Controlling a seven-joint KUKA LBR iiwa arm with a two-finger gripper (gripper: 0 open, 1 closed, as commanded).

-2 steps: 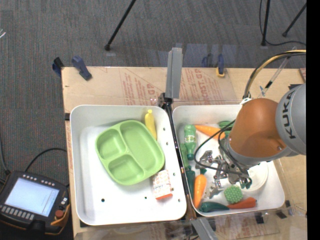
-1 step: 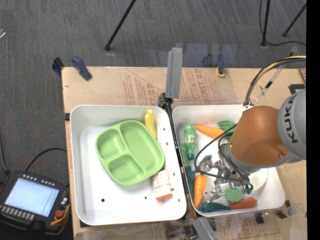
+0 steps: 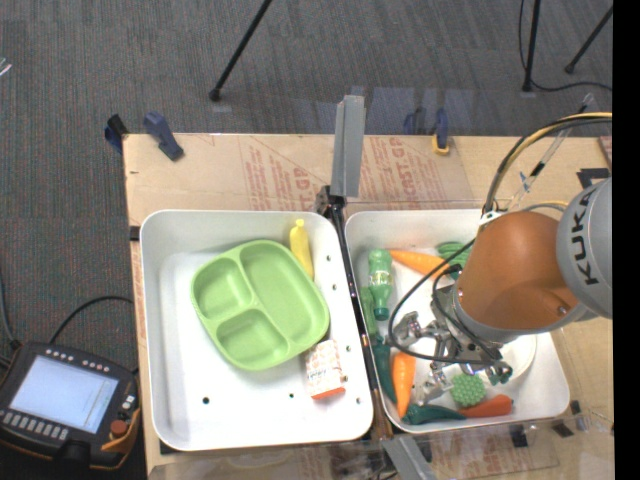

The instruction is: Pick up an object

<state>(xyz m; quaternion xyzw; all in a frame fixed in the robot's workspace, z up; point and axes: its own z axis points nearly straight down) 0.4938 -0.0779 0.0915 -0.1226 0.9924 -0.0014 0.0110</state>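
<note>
Camera view gives you the gripper [image 3: 462,366] low in the right bin [image 3: 553,383], directly above a green studded ball [image 3: 466,388]; you cannot tell its finger spacing. Carrots [image 3: 402,380] lie beside that ball

Grey carpet floor [image 3: 120,48] with black tripod legs [image 3: 245,38] behind the bench [image 3: 230,168]

You look down at a slant from above the brown cardboard-topped bench [image 3: 250,173], both shallow white bins [image 3: 165,368] below.
</note>
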